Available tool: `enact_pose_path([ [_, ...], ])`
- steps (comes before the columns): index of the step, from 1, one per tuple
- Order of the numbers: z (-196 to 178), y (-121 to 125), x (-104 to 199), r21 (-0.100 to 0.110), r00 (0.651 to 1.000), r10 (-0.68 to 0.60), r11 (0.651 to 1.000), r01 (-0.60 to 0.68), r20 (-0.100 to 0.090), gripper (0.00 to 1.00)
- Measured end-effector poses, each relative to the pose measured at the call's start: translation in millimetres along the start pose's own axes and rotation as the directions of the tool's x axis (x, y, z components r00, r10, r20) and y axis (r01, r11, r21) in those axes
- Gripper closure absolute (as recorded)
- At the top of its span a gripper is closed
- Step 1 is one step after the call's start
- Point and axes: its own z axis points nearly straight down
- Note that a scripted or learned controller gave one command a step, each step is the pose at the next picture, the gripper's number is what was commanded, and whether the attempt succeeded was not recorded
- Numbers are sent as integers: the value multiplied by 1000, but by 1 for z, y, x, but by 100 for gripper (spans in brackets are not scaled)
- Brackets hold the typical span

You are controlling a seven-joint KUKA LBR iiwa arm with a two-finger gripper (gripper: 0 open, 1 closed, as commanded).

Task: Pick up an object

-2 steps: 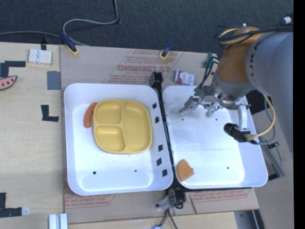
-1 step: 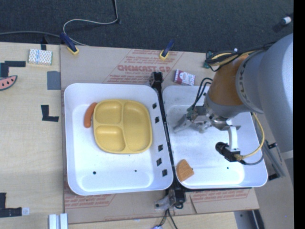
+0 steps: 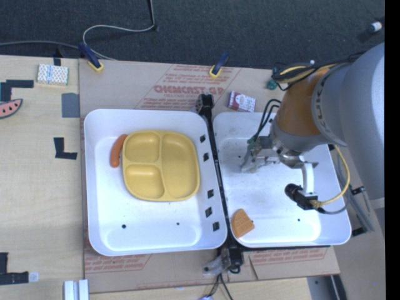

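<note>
- Grey metal of the claw (image 3: 255, 161) sits low over the floor of the right bin (image 3: 325, 233), near that bin's left wall; whether it is open or closed cannot be told from this angle, and nothing shows between its tips.
- Above the claw, the arm's orange band (image 3: 300, 108) and broad grey body cover the right bin's upper right part.
- A black cable end with a yellow lead (image 3: 301, 197) hangs over the right bin's middle, to the right of the claw.
- An orange-brown toast-like piece (image 3: 242, 222) lies in the right bin's lower left corner, well apart from the claw.
- Left of the right bin, touching it along a black clip strip, is the left bin (image 3: 100, 230).
- In the left bin lies a yellow divided plate (image 3: 161, 165), with an orange sausage-shaped toy (image 3: 115, 150) just beside its left edge.
- Cardboard lies under both bins on the wooden surface (image 3: 37, 186).
</note>
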Motion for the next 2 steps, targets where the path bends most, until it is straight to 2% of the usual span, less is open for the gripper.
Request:
enact_pose_path([
  [2,-18,0,1,2,1000,-1,1000,1,-2,100],
])
